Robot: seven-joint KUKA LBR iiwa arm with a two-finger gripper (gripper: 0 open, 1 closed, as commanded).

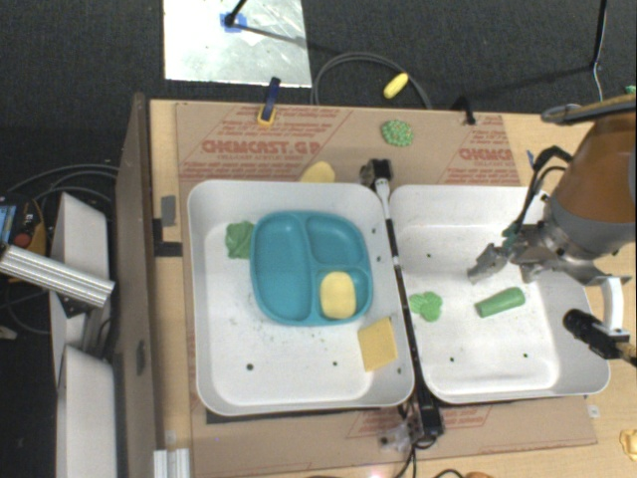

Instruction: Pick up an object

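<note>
Landmark: the right bin [557, 371], the white bin on the arm's side; I give all places from it.

Arm: it comes in over the far right corner of the right bin, and the gripper [495, 264] hangs above the middle of this bin.

Pincer: one finger points toward the left wall of the right bin; whether the pincer is wide or narrow I cannot tell, because it is blurred and small. I see nothing held in it.

Nearest object: the green cylinder [500, 302] lies on the floor of the right bin, just beside the gripper on the near side, tilted and free.

Second object: the green leafy piece [427, 306] lies near the left wall of the right bin, apart from the cylinder.

Other bin: to the left of the right bin, the left bin [214, 366] holds a blue divided plate [289, 267] with a yellow lump [337, 294] in it, a yellow slice [377, 345] and a green leaf [239, 239].

Risk of a miss: the gripper is not straight above the cylinder, so I judge that a plain descent may close on air on the far side of it.

Risk of rolling: the cylinder is round, and a touch from one finger alone may push it toward the near wall of the right bin.

Risk of slipping: the leafy piece looks flat and low, so the fingers may slide over it.

Risk of collision: a descent too deep may press the fingers on the bin floor.
</note>
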